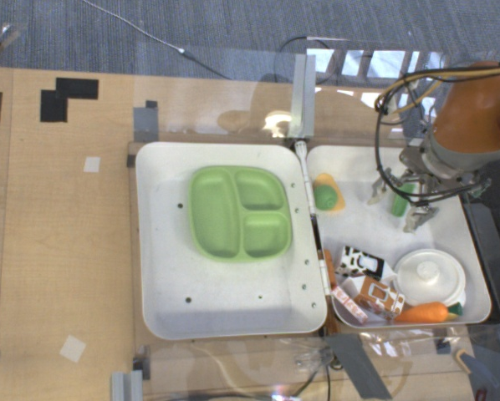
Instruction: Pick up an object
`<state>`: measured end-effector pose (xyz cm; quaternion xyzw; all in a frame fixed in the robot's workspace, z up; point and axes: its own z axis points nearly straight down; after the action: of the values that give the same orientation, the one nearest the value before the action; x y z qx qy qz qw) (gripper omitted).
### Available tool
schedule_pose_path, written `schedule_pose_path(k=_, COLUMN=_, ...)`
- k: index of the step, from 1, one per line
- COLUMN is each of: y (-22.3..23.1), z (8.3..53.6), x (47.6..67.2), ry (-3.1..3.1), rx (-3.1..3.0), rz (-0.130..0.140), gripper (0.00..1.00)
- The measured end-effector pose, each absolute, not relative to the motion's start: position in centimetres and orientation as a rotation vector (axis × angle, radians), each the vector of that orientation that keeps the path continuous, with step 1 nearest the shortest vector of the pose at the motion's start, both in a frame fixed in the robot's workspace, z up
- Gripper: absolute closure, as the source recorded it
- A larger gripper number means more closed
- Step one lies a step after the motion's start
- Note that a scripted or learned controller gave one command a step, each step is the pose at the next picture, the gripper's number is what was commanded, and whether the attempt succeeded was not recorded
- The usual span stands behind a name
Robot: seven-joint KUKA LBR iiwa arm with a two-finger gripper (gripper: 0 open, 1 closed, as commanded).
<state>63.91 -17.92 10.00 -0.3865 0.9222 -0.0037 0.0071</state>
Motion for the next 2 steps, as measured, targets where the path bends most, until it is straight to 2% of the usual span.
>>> schedule_pose_path(k=1, y=-16.0, z=9.0, x=63.5, ry=2.88, rx=-1.222, rz=-0.009, gripper=0.0)
schedule_pose_path(k=2, y=-15.8, z=10.6, x=64.1, ry=2.863, rx=-1.22, rz=-0.019, gripper=1.0)
